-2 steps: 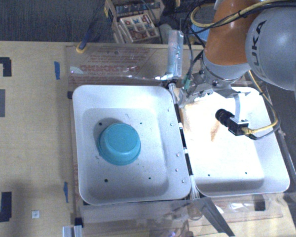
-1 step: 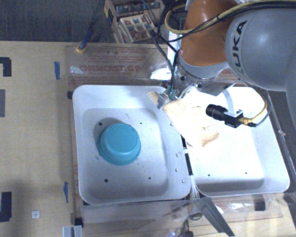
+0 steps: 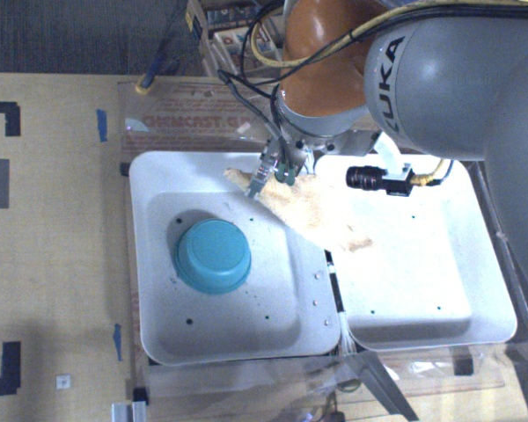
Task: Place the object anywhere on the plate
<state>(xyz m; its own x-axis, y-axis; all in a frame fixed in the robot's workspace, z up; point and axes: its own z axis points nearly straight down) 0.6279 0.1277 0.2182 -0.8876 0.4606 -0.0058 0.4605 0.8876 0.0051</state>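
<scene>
Blue and smooth, the upturned bowl-shaped object sits in the left bin, round with a flat top and a slightly flared rim, resting on the bin's floor toward its left half. I see it well apart from the end effector and touching nothing else. Both bins are shallow white plastic with rounded corners; small dark specks and a few screw holes dot their floors. A tan, grainy patch, like worn or stained surface, runs slantwise from the left bin's upper rim across the divide into the right bin. From my seat I can make out the end effector low over the upper edge of the left bin, at the top of that tan patch, its metal tip angled down and to the left. Nothing shows between its fingers, and I cannot tell whether they are open or closed. Grey arm casing and the glossy orange band hang above the bins. Pale wood-coloured bench surrounds them.
</scene>
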